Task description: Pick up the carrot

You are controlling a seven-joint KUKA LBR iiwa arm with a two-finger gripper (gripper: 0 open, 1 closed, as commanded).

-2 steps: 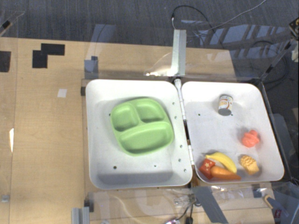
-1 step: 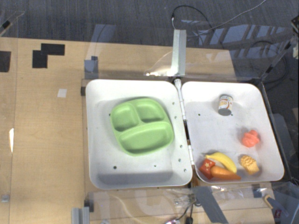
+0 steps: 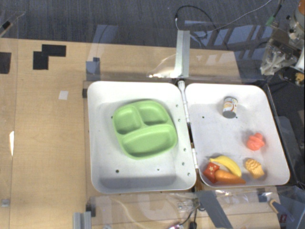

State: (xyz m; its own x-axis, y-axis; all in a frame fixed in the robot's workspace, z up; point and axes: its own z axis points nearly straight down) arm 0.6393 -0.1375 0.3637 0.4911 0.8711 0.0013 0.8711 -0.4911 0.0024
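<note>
Carrot, small orange tapered plastic toy [image 3: 228, 177], lying at the near edge of the right shallow white bin [image 3: 209, 123], long axis running nearly left to right with a slight tilt, wedged just under the curved yellow toy banana [image 3: 227, 164] and beside the red toy pepper [image 3: 210, 170]. Pincer [image 3: 276, 61], pale grey, poised at the far right above the counter [image 3: 47, 128] beyond the bin's back corner, well apart from the carrot, which lies toward the near side and leftward from it; released or clenched: cannot tell.
</note>
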